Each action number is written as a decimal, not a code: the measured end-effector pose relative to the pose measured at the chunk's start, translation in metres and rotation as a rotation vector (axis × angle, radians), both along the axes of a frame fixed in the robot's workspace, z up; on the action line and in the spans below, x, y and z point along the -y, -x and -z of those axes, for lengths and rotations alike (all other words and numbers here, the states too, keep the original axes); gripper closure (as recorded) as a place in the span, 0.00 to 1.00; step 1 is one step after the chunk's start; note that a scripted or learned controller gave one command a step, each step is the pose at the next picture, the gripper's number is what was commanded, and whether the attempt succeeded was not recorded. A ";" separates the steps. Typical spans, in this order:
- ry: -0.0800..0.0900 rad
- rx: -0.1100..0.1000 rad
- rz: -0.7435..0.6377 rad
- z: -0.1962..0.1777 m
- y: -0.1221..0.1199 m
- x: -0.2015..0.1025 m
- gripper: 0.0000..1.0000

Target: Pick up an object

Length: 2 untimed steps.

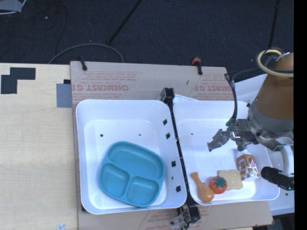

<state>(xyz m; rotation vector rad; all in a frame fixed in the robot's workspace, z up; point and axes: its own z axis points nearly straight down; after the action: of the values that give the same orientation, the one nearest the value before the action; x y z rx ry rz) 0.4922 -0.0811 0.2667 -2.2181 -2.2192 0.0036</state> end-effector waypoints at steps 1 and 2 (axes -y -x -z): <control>-0.001 -0.005 0.000 0.061 -0.006 -0.005 0.00; -0.001 -0.005 0.001 0.108 0.000 0.001 0.00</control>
<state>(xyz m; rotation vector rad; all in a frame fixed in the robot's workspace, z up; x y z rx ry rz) 0.4924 -0.0822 0.1587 -2.2167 -2.2149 0.0081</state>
